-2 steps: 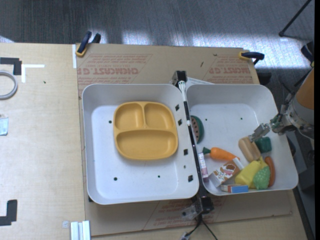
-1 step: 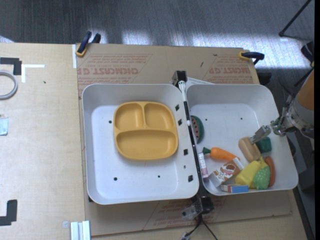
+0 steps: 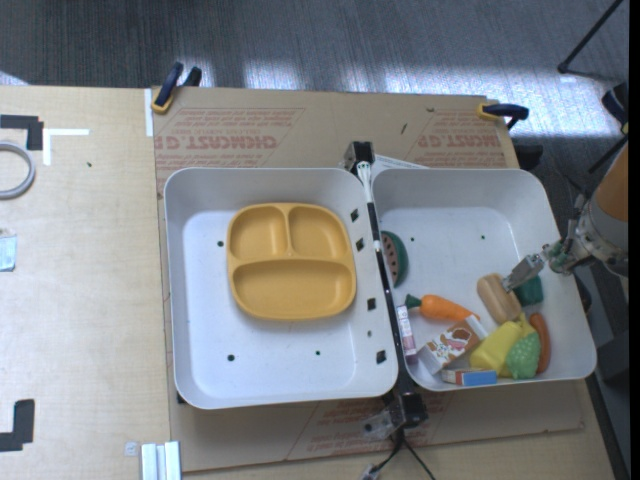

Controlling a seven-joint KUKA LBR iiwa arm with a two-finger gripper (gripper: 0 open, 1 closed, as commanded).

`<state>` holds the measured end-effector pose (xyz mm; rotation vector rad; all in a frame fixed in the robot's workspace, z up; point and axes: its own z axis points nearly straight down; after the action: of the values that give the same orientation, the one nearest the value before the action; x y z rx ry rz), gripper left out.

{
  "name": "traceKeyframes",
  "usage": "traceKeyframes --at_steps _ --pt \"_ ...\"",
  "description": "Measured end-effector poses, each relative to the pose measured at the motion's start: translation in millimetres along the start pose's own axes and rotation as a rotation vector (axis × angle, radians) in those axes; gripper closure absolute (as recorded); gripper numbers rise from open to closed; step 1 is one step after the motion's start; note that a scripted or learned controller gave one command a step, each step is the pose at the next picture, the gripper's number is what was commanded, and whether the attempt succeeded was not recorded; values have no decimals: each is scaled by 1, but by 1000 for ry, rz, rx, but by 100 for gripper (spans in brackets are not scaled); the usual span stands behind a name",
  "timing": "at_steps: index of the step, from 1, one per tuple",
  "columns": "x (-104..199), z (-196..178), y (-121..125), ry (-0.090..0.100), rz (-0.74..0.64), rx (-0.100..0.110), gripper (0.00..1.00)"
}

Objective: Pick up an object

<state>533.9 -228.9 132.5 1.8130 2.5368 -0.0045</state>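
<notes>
Fingers (image 3: 527,268) positioned above right bin (image 3: 470,193), near right wall; open or closed state cannot be told. Toys clustered below: carrot (image 3: 443,308), sausage (image 3: 497,298). Yellow plate (image 3: 291,261) placed in left bin (image 3: 200,298).

The pale wooden tabletop (image 3: 80,298) carries a brown cardboard sheet (image 3: 330,133) printed with red lettering, held by clamps at its far corners (image 3: 176,80). Two shallow white bins sit side by side on the cardboard, touching: the left bin (image 3: 190,298) and the right bin (image 3: 470,193).
</notes>
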Motion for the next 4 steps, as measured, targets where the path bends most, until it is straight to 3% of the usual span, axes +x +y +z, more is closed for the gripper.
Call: traceKeyframes --at_steps 2,3,4 --pt "-3 0 -1 -6 -118 0 0" --pt "9 12 1 18 -190 6 0" --pt "31 40 32 23 -626 3 0"
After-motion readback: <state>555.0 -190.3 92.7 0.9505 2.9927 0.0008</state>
